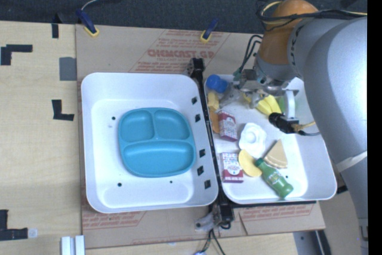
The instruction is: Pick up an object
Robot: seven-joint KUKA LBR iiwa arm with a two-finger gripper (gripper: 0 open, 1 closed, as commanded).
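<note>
In the right bin (310, 185), far end: gripper (255, 85) hovers low over the clutter, between blue toy (217, 83) and yellow toy (268, 106); grip state can't tell. Left bin's blue tray (157, 141) is well apart.

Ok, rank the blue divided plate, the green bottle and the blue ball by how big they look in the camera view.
Largest to smallest:
1. blue divided plate
2. green bottle
3. blue ball, though the bottle and ball are not far apart in apparent size.

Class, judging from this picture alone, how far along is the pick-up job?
Done: the arm has reached over the right bin. In hand: nothing visibly lifted; the toys, such as the green bottle, lie in the bin. Left: the grasp and lift.
</note>
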